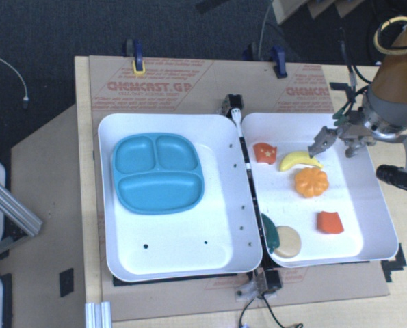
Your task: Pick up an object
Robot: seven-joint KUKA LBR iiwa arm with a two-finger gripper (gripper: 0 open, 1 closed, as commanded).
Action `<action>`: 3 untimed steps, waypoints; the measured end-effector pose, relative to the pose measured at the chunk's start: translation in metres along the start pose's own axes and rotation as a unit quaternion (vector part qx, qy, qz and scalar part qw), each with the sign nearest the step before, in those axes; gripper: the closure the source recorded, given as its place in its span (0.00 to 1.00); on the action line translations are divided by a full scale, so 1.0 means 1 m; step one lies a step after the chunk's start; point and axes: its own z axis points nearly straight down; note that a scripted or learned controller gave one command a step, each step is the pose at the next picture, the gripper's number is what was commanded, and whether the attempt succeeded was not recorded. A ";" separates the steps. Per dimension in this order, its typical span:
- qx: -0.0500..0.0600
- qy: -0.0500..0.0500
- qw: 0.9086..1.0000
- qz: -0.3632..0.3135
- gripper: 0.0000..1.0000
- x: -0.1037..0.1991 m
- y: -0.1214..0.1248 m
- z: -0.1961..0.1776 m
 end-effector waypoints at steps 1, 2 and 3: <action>-0.008 -0.001 1.000 -0.002 0.00 0.000 0.003 -0.009; -0.006 -0.001 1.000 -0.001 0.00 -0.007 0.005 0.036; -0.005 0.000 1.000 -0.002 0.00 -0.006 0.005 0.089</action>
